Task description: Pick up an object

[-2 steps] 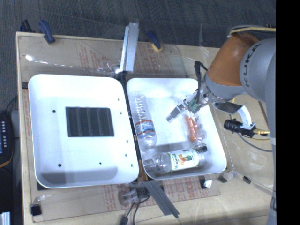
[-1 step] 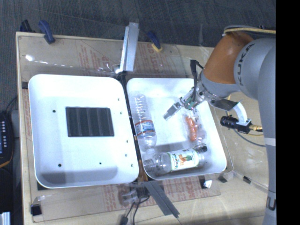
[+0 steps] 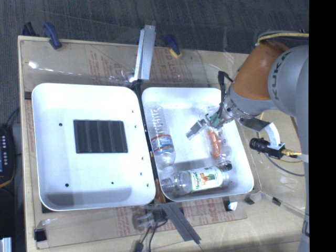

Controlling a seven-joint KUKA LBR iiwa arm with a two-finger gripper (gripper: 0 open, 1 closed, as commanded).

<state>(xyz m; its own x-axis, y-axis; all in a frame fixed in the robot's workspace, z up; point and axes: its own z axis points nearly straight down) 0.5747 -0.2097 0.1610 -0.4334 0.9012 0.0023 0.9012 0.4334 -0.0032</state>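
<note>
The right bin (image 3: 181,96) holds three clear bottles. One with a blue and red label (image 3: 160,138) lies along the bin's left wall. Another with a green and orange label (image 3: 198,180) lies along the front wall. A third with orange contents (image 3: 216,145) lies near the right wall, with crumpled clear plastic (image 3: 203,112) just behind it. My gripper (image 3: 202,126) hangs low over the middle right of this bin, right beside the top end of the orange bottle. I see nothing clearly held in it.
The left bin (image 3: 52,177) has a dark ribbed rectangle (image 3: 100,136) on its floor. A metal bar (image 3: 145,51) stands at the back between the bins. Blue clamps (image 3: 52,35) grip the bench's back edge. A black cable connector (image 3: 265,145) hangs right of the bin.
</note>
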